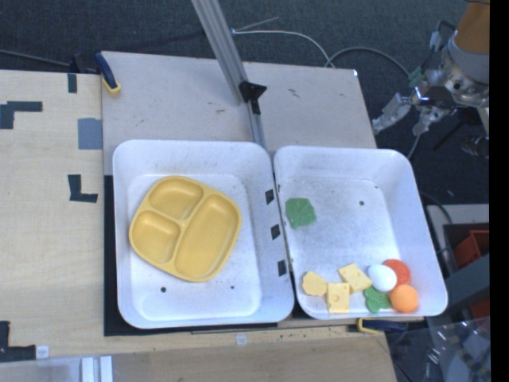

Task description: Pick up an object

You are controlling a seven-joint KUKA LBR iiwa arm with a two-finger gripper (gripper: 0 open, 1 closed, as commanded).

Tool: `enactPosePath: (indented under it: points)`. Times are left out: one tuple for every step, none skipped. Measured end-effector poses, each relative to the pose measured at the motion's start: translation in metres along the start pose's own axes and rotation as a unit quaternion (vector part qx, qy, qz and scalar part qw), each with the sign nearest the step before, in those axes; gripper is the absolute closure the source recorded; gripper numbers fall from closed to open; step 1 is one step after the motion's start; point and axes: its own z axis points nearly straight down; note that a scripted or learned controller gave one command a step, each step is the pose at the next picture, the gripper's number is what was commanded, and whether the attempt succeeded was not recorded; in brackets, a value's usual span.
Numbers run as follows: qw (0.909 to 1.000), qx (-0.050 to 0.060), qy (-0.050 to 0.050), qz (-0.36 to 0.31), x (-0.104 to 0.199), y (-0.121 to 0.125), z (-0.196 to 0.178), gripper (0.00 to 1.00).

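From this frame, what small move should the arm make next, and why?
Probably swing the gripper in over the right bin toward the green piece. The gripper sits outside the bins, past the right bin's far corner, with nothing between its fingers, and that piece lies alone, apart from the cluster in the near corner.

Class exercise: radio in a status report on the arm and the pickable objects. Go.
Gripper up beyond the right bin's far right corner, nothing between fingers. Green piece lies alone; other objects clustered at near right corner. Nothing blocking.
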Motion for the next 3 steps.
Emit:
enactPosePath:
  points:
    - [1.0,0.005,0.003,0.0,0.055,-0.056,0.09,0.0]
    - [1.0,0.003,0.003,-0.001,0.109,-0.093,0.126,0.0]
    - [1.0,0.0,0.003,-0.004,0.194,-0.13,0.096,0.0]
